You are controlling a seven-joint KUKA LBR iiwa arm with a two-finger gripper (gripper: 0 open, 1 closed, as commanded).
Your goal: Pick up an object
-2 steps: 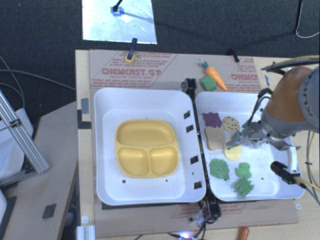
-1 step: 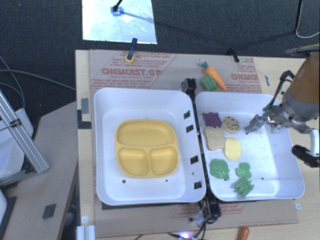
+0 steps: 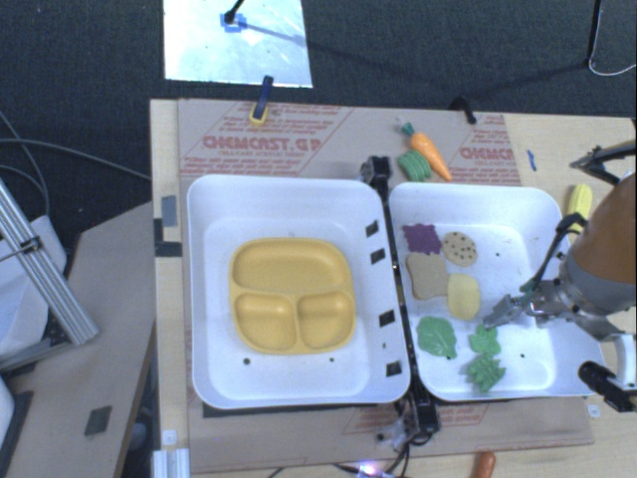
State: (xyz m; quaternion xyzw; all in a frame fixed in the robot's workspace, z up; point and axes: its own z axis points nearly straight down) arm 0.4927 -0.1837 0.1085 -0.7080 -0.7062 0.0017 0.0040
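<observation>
**What the view hides or cuts off**

The arm (image 3: 607, 257) is cut by the frame's edge at 3 o'clock, so just its orange band and wrist show. The pincer (image 3: 501, 313) is small and blurred; whether its fingers touch anything cannot be told. The arm covers the 3 o'clock wall of the right bin (image 3: 542, 199) and most of a yellow item (image 3: 578, 203) on the rim. At 6 o'clock an orange thing (image 3: 484, 463) is cut off by the bottom edge. The clamp (image 3: 418, 418) under the bins' joint is too blurred to make out. The surface (image 3: 169, 167) runs out of frame at 3 o'clock.
</observation>
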